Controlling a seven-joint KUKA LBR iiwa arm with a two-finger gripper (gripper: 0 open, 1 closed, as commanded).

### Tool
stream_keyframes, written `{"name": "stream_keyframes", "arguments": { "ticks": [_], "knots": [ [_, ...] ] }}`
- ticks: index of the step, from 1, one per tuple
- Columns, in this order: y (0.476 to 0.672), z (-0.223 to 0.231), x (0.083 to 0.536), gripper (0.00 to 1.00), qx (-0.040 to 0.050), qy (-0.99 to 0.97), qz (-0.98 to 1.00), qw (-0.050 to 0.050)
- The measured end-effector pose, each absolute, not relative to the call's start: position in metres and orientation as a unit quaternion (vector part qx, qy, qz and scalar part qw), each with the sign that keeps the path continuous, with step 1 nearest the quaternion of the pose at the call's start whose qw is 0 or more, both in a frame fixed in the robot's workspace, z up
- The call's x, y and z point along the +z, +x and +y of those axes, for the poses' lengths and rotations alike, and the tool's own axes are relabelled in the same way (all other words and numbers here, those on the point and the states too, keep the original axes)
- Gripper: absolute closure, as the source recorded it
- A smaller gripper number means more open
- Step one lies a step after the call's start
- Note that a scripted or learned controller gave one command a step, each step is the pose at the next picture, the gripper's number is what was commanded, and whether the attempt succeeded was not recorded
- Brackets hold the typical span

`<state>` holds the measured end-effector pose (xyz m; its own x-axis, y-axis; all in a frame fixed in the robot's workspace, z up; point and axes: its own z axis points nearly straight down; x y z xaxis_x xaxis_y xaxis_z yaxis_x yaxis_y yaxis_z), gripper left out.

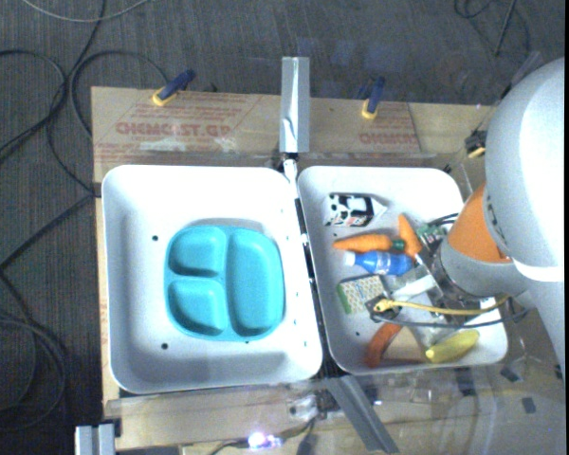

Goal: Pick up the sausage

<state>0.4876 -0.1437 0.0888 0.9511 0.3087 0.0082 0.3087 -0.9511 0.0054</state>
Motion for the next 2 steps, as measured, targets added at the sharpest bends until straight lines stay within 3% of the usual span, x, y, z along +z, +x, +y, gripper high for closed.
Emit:
{"name": "stream_keyframes", "arguments": {
  "ticks": [1,2],
  "knots": [
    [0.522,-0.095,0.089,0.00,0.0002,0.952,0.306,0.003],
    [0.573,-0.047,0.183,0.00,-0.0027,0.938,0.346,0.001]
  ]
}}
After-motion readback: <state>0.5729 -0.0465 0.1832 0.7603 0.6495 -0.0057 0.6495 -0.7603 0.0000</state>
